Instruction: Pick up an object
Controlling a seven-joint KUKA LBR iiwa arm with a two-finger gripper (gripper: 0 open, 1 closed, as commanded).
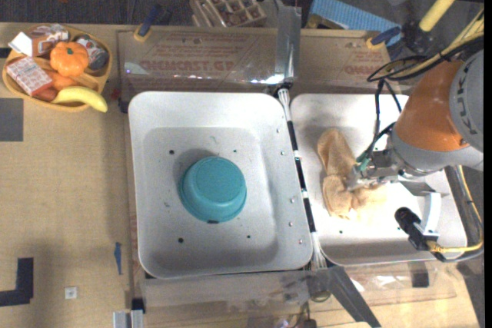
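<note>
A crumpled tan cloth (337, 171) lies in the right bin (446, 238), toward its left side. My gripper (360, 179) is low over the cloth's right edge, its tips down among the folds. A teal bowl (214, 188) sits upside down in the middle of the left bin (154, 127), well away from the gripper.
The arm's grey wrist and orange band (434, 130) hang over the right half of the right bin. A basket with toy fruit and small boxes (55, 69) stands on the bench at the far left. Cardboard walls (200, 54) rise behind both bins.
</note>
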